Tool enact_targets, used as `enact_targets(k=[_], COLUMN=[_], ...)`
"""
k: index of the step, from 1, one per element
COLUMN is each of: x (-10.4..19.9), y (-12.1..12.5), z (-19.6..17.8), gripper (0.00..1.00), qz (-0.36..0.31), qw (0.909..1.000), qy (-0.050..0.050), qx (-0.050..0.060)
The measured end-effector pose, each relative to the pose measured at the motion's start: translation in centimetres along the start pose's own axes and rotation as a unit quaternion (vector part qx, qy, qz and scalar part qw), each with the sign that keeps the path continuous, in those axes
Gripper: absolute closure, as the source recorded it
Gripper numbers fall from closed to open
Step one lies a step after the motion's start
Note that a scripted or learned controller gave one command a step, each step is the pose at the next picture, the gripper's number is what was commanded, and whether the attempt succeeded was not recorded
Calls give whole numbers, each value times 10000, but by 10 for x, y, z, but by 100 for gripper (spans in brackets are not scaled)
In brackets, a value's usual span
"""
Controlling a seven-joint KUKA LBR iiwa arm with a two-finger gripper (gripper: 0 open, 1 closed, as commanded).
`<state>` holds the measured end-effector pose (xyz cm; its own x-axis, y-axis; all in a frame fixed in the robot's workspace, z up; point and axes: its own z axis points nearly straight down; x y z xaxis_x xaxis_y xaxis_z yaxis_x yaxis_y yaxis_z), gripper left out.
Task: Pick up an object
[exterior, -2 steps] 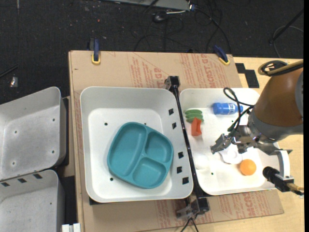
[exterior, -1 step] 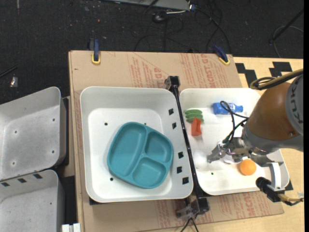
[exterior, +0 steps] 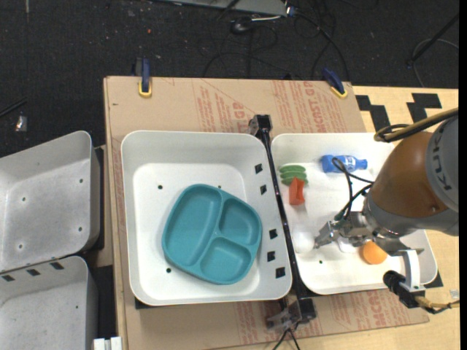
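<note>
Camera view, from above the bench [exterior: 190, 100]: the grey arm with its orange band reaches in from the right and lowers its hand [exterior: 326, 237] into the right bin [exterior: 321, 279], close to the bin's white floor. The metal fingers [exterior: 322, 238] point toward the divider between the two bins, but from this angle it is not possible to tell whether they are spread or clenched, and nothing can be seen held between them.

Just behind the hand, tucked against the wrist on the side nearer the arm, sits a small orange ball [exterior: 373, 253], partly covered by the arm's body. Beyond the hand, toward the far wall of the bin, a red object [exterior: 296, 191] lies on the floor with a green object [exterior: 293, 172] touching its far end. Farther off, past the arm's cable, a blue object [exterior: 343, 163] rests near the bin's far side, with the black cable crossing over it.

Across the divider from the hand, the left bin [exterior: 146, 159] carries a teal plate [exterior: 211, 233] with three compartments, lying flat and turned at an angle. The plate is well apart from the hand.

Both bins stand side by side on a brown board marked with red lettering, held at its far edge by two clamps [exterior: 144, 76]. White panels [exterior: 44, 195] lie off to the far side of the left bin, on the dark floor.
</note>
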<state>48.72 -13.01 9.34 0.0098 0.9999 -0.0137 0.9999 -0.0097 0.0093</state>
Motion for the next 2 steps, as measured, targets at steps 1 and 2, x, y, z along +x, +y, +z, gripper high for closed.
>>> enact_targets(k=[1, 2], x=[3, 0], y=[1, 1], z=[-11, -74], gripper=[100, 100], qz=[-8, -57], qw=[10000, 10000], qy=[27, 61], qx=[6, 19])
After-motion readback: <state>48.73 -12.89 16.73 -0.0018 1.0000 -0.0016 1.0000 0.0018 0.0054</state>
